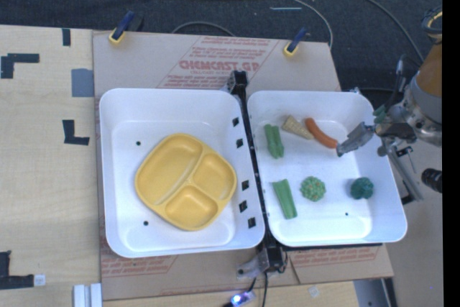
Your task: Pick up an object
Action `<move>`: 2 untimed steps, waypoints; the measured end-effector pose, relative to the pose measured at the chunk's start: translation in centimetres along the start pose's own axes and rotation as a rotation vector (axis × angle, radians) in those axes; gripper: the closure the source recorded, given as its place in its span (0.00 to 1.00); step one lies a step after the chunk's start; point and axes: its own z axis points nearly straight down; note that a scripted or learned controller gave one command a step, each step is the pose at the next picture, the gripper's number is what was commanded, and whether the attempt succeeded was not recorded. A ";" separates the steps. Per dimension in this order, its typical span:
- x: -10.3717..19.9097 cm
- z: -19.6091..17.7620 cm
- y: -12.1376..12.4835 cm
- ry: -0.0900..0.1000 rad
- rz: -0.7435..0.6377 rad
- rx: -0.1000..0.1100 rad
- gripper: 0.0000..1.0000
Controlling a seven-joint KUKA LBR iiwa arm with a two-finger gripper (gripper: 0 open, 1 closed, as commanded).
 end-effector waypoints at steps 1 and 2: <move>0.1 -0.7 0.2 -0.003 -0.004 -0.012 0.00; 0.0 5.2 -0.6 -0.002 -0.003 -0.008 0.00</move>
